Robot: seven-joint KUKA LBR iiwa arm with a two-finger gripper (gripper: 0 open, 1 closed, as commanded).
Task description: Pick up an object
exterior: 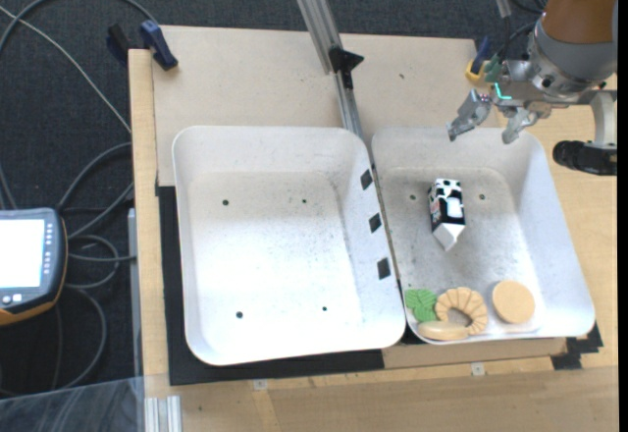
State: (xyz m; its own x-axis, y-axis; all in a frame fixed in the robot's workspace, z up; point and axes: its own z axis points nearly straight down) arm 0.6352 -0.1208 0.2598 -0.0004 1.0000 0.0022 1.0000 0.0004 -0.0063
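The hand (pixel 488 123) is hanging over the far rim of the right bin (pixel 549 214), its two fingers (pixel 461 127) spread apart and gripping nothing. Judging by that pose, it is waiting above the bin so it can drop onto whichever item gets chosen.

The carton (pixel 446 211), black-and-white patterned, is lying tilted on the bin floor near the middle, well apart from the other items, which probably makes it the easiest target. From the hand it is sitting at about 7 o'clock, near but clearly lower in the view.

Three more items are crowding the near edge of the bin, likely slid down the sloping wall: a green piece (pixel 421 302), a pretzel (pixel 461 310) touching it, and a round cookie (pixel 513 301) just beside. They are lying between 6 and 7 o'clock from the hand, well apart from it.

The left bin (pixel 196 253) is resting on the worktop (pixel 245 77) at 8 o'clock.
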